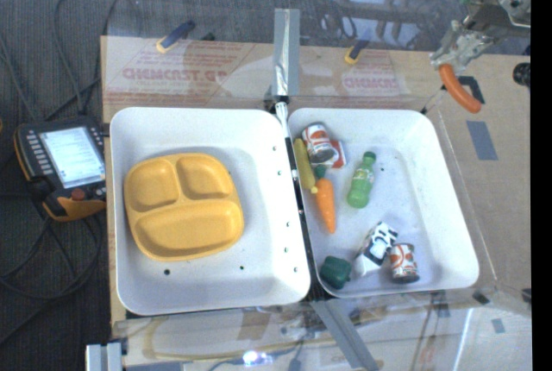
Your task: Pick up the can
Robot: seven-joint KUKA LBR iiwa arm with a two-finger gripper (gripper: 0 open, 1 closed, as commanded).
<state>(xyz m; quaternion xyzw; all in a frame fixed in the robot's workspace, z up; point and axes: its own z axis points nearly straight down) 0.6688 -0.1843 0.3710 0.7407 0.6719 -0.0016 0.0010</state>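
A red and white can [322, 145] lies on its side in the far left corner of the right bin [435, 188]. A second, smaller red and white can [403, 262] lies near that bin's front edge, beside a black and white object [377, 245]. My gripper [462, 44] hangs high at the top right, beyond the right bin's far right corner and well away from both cans. Nothing shows in its grasp.
The right bin also holds a green bottle [361, 179], a carrot [325, 207], a yellow stick [304, 164] along the left wall and a dark green piece [335, 272]. A yellow divided plate [183, 205] lies in the left bin [259, 145]. An orange-handled tool [459, 91] rests under the gripper.
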